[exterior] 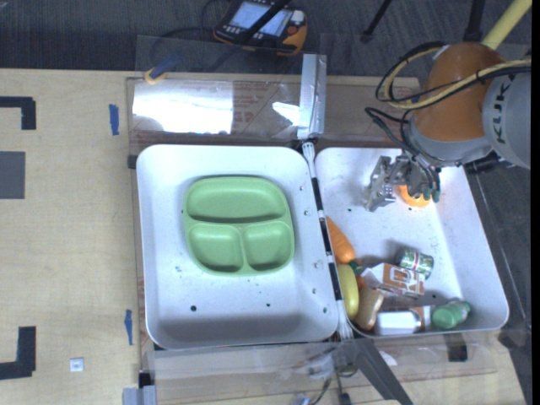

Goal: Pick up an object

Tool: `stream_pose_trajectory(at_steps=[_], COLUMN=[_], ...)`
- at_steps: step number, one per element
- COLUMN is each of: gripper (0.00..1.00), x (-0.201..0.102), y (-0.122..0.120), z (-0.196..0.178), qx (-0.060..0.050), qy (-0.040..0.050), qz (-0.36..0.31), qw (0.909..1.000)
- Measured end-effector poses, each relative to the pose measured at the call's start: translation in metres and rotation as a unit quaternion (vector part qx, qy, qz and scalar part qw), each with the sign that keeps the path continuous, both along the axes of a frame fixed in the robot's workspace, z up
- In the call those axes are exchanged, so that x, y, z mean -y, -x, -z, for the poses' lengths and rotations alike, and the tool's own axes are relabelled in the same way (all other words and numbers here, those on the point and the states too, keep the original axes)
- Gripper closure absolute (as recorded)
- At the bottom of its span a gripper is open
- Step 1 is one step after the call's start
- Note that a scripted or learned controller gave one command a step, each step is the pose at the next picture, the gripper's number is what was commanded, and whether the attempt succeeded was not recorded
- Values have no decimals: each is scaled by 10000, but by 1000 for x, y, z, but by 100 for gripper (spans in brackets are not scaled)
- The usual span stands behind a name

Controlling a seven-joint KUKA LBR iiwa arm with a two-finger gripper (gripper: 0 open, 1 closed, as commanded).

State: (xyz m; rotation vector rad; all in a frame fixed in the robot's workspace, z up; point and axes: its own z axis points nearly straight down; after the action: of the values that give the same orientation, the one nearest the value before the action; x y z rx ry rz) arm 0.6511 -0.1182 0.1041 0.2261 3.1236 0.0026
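A: Which step is this?
B: The approach, I'd judge. The tool (386, 184) hangs low in the right bin (481, 251), near its back wall, just beside a small orange thing (414, 196). Nothing sits between its fingers that I can see, and whether they are apart or together I cannot tell.
A: And next?
B: Probably a drop onto that orange piece, or a shift forward to the heap: a tapered carrot (340, 240), a ribbed can (416, 263), a box (399, 280), a rounded green lump (451, 314).
A: The left bin (160, 302)?
B: It carries a smooth green tray (240, 224), three compartments, matte plastic.
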Motion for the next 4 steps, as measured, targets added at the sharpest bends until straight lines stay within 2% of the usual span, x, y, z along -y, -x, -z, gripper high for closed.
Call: stream_pose_trajectory(at_steps=[1, 2, 3, 4], gripper=[100, 100, 0, 100], x=[41, 70, 70, 69], y=[77, 41, 42, 39], z=[16, 17, 17, 5], qx=[-6, 8, 0, 57], qy=[11, 23, 17, 22], qz=[-36, -1747, -1749, -1732], qw=[10000, 9846, 9846, 9849])
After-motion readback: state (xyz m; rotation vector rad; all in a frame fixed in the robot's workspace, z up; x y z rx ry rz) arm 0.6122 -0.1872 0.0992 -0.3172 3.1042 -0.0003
